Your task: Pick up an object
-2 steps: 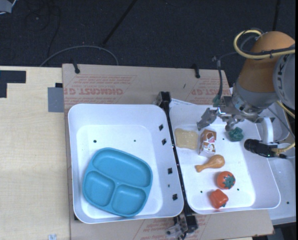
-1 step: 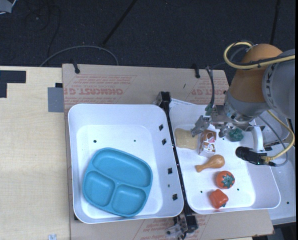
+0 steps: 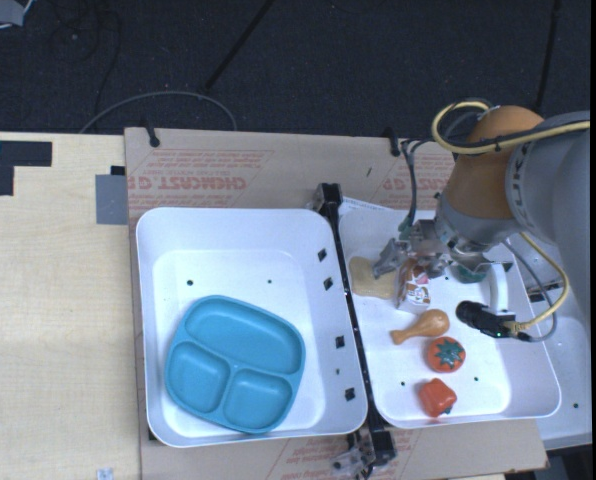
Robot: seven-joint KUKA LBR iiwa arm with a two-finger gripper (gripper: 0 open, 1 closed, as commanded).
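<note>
Gripper (image 3: 410, 258) hangs low in the right bin (image 3: 538, 388) over a small carton (image 3: 416, 288); finger spread unclear. Reaching stage; next it must close, then lift.

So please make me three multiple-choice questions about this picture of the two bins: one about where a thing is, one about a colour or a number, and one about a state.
1. Where does the blue divided plate lie?
A. in the left bin
B. in the right bin
C. on the wooden bench outside the bins

2. How many compartments does the blue divided plate have?
A. two
B. three
C. five

3. Where is the gripper at this moment?
A. over the left bin
B. low in the right bin, among the objects at its far side
C. outside both bins

Answers:
1. A: the plate rests on the floor of the left bin.
2. B: one wide section and two smaller ones show.
3. B: it sits by the small printed packet, above the tan chicken leg, tomato and red piece.
</note>
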